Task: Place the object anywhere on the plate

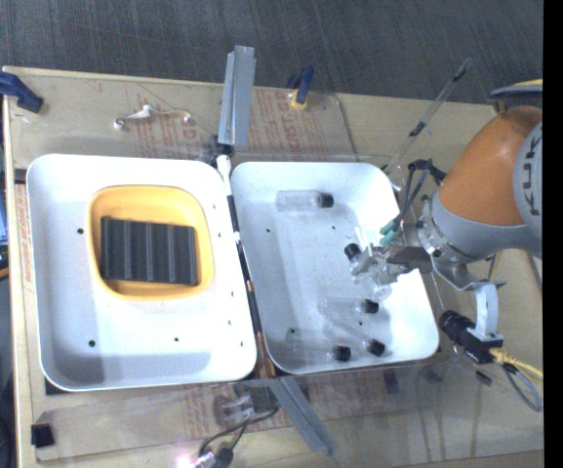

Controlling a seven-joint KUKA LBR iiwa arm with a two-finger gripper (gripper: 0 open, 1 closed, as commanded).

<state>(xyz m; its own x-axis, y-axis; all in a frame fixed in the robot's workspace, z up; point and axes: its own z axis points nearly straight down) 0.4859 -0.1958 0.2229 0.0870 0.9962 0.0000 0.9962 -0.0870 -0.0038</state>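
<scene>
**Arm over the right bin, clear bottles scattered, plate in the left bin**

The bench (pixel 86 100) carries two shallow white bins side by side. In the left bin (pixel 57 330) lies the plate (pixel 151 199), a yellow-orange, rounded-square dish sitting toward the bin's far half. A dark grey, ribbed rectangular insert (pixel 150 252) covers most of the plate's middle, leaving the yellow rim bare all round.

The right bin (pixel 291 261) holds the objects: several small bottles of clear plastic with black caps, hard to make out against the white floor. One clear bottle (pixel 302 201) lies on its side near the bin's far edge, cap pointing right. Another bottle (pixel 344 310) lies near the middle of the bin's right half, its cap at the right. Two more black caps (pixel 358 349) sit close together near the bin's near edge; the bodies they belong to are too faint to trace.

The arm (pixel 491 188) reaches in over the right edge of the right bin. Its jaws (pixel 371 258) sit low over the right half of that bin, beside a black cap and some clear plastic. Whether they are apart or closed, or have hold of anything, cannot be told from this slant; the clear material blurs into the metal there.
</scene>
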